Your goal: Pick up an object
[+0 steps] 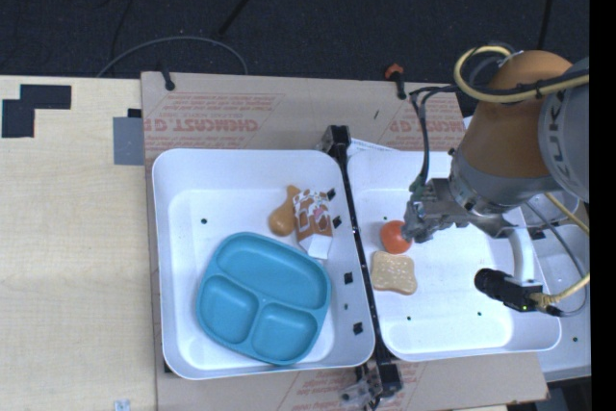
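small round red-orange ball [394, 237]

The gripper [416, 224] sits low in the right bin [452, 342], and its fingertips blur into the dark wrist hardware, so their spacing cannot be read. It stands just beside the red ball [393, 237]; whether it touches is unclear. The arm [520, 125] covers the bin's far right corner and runs out past the right edge. The blue plate [262, 297] hides part of the left bin's [178, 207] floor.
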Tool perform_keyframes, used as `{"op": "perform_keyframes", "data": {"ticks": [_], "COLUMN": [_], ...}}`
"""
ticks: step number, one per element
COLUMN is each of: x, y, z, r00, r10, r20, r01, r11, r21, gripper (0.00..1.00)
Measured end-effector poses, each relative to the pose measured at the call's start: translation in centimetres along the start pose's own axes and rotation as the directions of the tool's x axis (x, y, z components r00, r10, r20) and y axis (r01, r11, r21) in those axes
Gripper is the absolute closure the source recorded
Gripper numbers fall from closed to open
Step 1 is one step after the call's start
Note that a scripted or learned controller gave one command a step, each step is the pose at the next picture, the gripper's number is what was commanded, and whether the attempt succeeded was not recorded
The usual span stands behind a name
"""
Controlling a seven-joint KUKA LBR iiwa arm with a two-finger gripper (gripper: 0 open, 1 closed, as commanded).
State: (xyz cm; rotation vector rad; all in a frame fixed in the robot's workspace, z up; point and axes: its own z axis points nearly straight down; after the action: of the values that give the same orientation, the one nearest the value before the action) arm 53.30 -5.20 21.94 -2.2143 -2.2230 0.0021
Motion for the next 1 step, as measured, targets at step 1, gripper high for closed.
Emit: {"op": "perform_keyframes", "data": {"ticks": [1], "x": [4.44], "y": [1.21], "z": [-0.85], "r00": [1.0], "r10": [0.0], "r20": [0.0], "r01": [0.0], "r11": [1.0], "r21": [-0.001], "gripper": [1.0]}}
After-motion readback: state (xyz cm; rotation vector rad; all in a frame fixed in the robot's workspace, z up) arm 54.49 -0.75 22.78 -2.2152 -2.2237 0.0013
